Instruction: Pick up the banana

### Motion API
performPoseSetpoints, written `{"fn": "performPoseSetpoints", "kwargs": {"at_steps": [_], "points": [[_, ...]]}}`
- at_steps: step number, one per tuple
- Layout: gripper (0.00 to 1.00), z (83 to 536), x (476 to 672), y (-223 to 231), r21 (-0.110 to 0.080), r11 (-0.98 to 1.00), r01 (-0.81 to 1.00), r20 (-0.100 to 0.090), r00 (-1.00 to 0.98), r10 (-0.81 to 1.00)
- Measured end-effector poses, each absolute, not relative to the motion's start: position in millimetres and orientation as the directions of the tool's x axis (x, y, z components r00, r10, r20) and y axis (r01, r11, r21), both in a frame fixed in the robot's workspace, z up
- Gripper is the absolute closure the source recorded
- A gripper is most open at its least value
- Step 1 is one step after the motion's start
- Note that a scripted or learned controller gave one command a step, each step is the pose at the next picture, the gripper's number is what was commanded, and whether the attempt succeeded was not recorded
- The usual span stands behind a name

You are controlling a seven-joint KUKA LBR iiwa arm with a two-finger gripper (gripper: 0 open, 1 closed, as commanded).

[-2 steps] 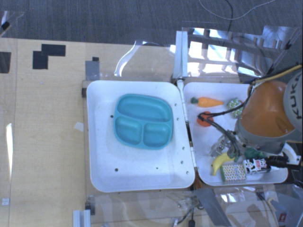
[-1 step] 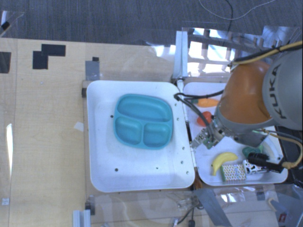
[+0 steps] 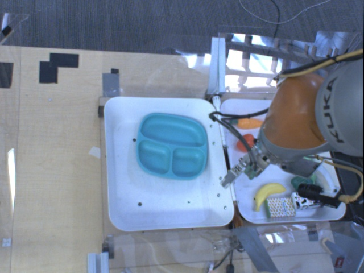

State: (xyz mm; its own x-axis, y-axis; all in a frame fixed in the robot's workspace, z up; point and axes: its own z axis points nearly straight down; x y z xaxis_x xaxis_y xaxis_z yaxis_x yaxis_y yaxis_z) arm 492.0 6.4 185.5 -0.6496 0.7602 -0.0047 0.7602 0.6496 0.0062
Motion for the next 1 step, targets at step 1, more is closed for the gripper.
{"fn": "performPoseSetpoints", "kwargs": {"at_steps": [1], "points": [[0.00, 185.4, 489.1, -44.2, 0.005, 0.759, 0.651, -0.006, -0.759, 0.651]]}}
